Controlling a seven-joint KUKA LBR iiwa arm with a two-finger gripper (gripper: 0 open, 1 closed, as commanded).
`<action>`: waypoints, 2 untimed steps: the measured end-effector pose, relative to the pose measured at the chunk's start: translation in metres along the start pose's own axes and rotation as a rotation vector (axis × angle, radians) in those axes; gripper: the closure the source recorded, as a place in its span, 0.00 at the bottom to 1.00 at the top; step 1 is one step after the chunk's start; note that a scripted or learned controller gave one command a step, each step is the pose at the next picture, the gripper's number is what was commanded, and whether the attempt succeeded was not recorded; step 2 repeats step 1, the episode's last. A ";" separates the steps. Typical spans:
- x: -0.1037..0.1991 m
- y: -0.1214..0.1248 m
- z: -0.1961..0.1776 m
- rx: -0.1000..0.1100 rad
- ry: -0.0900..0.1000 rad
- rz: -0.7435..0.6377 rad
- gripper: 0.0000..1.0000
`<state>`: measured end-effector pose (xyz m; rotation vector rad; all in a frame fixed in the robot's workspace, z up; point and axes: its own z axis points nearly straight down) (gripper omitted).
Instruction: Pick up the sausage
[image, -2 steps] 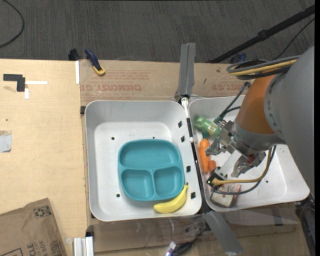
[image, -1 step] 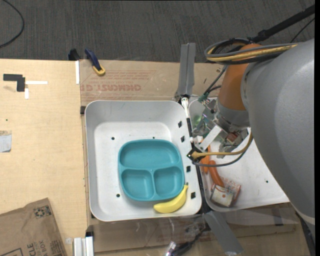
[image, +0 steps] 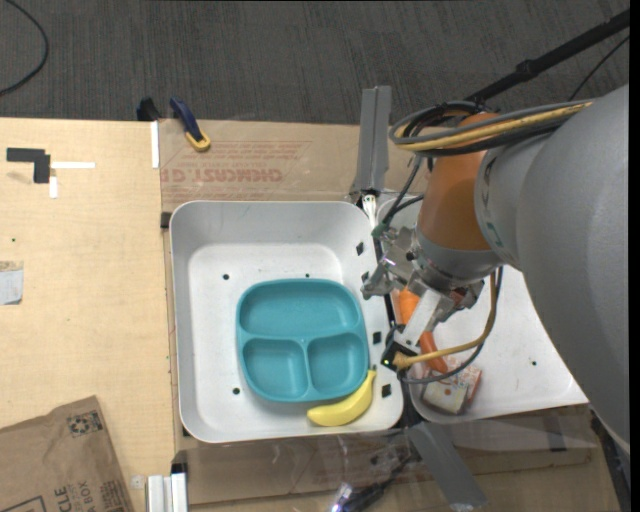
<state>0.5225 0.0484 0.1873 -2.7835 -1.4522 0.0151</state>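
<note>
My gripper (image: 432, 298) hangs low over the left part of the right bin (image: 520, 350), mostly hidden under the orange-banded wrist. Just below it in the view, a small reddish-brown piece (image: 440, 367) that may be the sausage lies partly covered by the gripper's hardware. An orange carrot-like thing (image: 406, 301) pokes out beside the gripper, with another orange bit (image: 429, 344) lower down. The view does not show anything between the fingers.
The left bin (image: 200, 300) holds a teal divided plate (image: 300, 338) and a yellow banana (image: 343, 405) at its near right corner. A pale boxy item (image: 450, 395) lies at the right bin's near edge. The wall between the bins runs right beside the gripper.
</note>
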 end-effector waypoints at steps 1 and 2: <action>-0.079 0.000 0.000 0.000 0.001 0.058 0.00; -0.079 0.000 0.000 0.000 0.001 0.058 0.00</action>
